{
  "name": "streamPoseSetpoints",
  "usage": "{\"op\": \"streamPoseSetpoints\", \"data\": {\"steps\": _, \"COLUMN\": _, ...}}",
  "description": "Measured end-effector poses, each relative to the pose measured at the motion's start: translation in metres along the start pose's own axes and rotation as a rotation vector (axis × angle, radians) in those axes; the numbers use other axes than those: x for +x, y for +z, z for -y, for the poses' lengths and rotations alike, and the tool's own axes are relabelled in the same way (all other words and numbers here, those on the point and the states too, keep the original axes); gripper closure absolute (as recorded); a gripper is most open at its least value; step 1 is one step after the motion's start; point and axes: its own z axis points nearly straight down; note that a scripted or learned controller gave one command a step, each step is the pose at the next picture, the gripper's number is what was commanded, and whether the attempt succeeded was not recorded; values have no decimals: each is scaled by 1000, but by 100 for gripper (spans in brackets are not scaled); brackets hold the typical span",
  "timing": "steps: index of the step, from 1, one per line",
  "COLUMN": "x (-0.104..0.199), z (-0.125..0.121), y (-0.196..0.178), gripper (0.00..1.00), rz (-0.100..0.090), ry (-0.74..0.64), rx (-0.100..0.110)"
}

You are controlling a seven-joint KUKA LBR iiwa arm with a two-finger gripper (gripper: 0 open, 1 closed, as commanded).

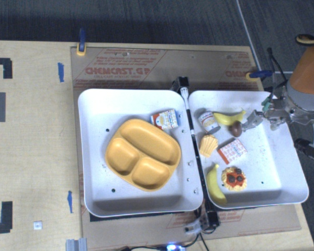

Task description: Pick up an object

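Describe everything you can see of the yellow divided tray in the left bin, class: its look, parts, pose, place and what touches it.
The yellow divided tray looks like smooth moulded plastic, mustard yellow, with rounded corners. It has three shallow compartments: one long one along its upper right side and two smaller ones below it. It lies flat, open side up, turned at a slant, on the floor of the left bin, about in the middle. A small carton sits at its upper edge, seemingly touching it. Its compartments hold nothing visible.

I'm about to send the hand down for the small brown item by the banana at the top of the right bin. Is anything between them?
Nothing visible sits between them. The hand hangs just right of the brown item, over bare floor of the right bin. The yellow banana touches the item's upper left, so it crowds the grasp from the far side.
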Motion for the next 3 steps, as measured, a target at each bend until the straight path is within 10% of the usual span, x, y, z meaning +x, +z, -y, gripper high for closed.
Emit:
{"op": "streamPoseSetpoints", "data": {"steps": 1, "x": 82, "z": 37, "y": 55, "gripper": 0, "rz": 3, "ry": 2, "rx": -18}}
{"op": "streamPoseSetpoints", "data": {"steps": 2, "x": 81, "z": 40, "y": 48, "gripper": 100, "rz": 5, "ry": 2, "rx": -12}}
{"op": "streamPoseSetpoints", "data": {"steps": 3, "x": 95, "z": 11, "y": 58, "gripper": 100, "rz": 1, "ry": 1, "rx": -4}}
